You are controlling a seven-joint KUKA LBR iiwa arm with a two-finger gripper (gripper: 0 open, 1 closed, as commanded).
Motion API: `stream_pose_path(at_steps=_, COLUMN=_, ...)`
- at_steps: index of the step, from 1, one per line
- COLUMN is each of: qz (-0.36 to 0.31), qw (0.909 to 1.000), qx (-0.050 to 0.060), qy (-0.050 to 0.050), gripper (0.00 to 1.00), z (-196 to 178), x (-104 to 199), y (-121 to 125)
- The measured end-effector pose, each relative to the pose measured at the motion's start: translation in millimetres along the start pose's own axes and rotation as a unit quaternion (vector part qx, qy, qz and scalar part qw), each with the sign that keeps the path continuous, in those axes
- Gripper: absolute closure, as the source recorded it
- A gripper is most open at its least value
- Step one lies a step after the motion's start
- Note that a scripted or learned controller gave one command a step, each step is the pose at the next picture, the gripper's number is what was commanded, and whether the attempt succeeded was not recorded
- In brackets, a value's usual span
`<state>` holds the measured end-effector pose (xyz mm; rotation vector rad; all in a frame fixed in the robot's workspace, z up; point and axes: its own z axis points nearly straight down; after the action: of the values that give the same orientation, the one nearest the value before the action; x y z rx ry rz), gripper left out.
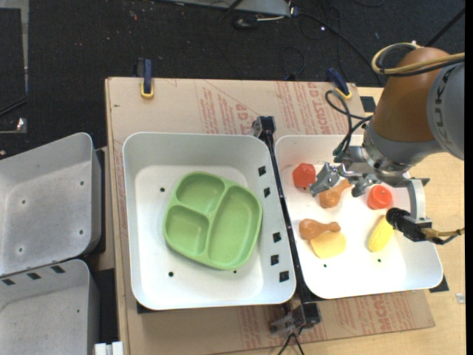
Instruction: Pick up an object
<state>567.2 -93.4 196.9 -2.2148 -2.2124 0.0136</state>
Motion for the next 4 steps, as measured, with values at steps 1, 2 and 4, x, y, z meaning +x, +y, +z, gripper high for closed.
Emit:
stream_pose_path(at_steps=1, qz=-0.001, qw=1.0000, qx=-0.007, qy=-0.001, gripper=0.00, z=-7.2, x=0.0, y=2.9)
stream_pose_path(at_steps=2, qz=0.000, qw=1.0000, qx=-0.004, qy=-0.001, gripper=0.00, z=55.8, x=-4.7, y=4.1)
stream_pose_path(at_steps=4, qz=0.001, qw=1.0000, qx=-0.007, qy=-0.001, gripper=1.00, z=94.5, x=-4.3, y=5.0)
